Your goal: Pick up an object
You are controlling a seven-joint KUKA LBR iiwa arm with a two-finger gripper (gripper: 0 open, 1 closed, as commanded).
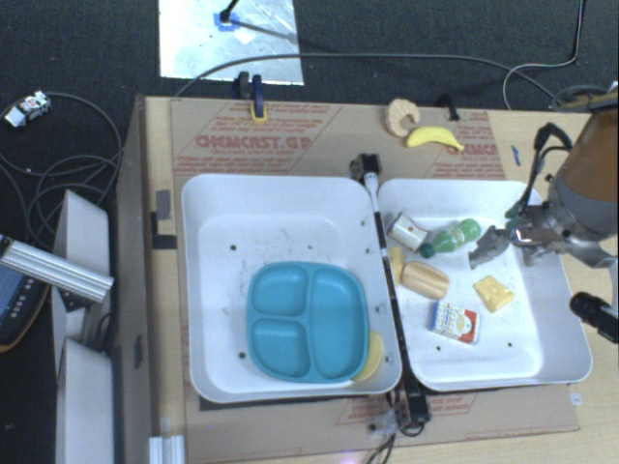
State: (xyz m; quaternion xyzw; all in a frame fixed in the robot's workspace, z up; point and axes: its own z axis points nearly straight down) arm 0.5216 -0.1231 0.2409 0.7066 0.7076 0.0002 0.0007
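Grey arm's gripper (pixel 491 244) low over right white bin (pixel 556 356), can't tell whether it's grasping anything. Just left of it, green plastic bottle (pixel 451 237) lying on its side; small white box (pixel 407 230) further left. Tan bread-like roll (pixel 424 278), yellow cheese wedge (pixel 494 293), red-white carton (pixel 455 323) nearer. Left white bin (pixel 222 220) holds blue divided plate (pixel 307 321). Yellow banana (pixel 432 138) on worktop (pixel 290 138), far side.

The grey arm (pixel 590 187), its orange band uppermost, reaches in from the right over the right-hand bin (pixel 551 356), wrist tilted down and leftward so that the gripper (pixel 488 246) hangs low above that bin's upper middle.
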